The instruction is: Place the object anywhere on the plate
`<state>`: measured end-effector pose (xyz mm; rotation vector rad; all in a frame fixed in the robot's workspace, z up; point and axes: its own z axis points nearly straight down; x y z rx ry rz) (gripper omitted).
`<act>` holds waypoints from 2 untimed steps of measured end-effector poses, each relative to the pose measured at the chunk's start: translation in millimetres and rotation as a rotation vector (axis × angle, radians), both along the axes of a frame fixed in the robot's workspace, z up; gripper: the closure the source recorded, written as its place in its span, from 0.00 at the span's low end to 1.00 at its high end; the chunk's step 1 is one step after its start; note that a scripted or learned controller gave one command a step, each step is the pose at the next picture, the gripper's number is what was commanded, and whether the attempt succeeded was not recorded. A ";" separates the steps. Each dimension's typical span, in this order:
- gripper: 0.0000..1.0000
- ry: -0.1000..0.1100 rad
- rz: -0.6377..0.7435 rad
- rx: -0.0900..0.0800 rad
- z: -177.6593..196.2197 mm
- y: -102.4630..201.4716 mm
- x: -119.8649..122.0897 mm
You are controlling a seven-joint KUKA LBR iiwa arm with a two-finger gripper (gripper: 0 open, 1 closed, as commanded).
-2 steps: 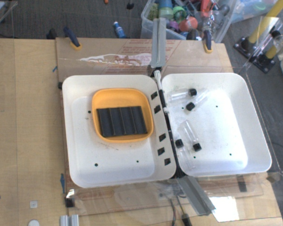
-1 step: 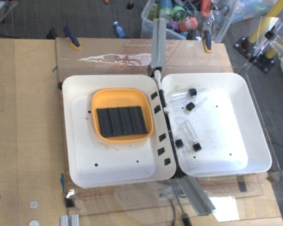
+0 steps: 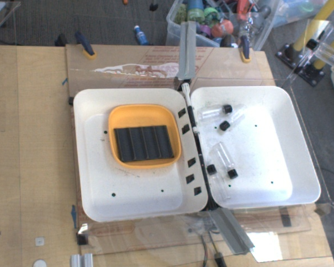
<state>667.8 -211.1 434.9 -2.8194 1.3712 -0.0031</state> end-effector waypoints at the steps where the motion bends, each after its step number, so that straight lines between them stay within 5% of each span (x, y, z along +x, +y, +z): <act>1: 1.00 0.001 0.285 -0.002 -0.4 -0.2 0.1; 2: 1.00 0.002 0.638 -0.002 -1.0 -8.3 -0.1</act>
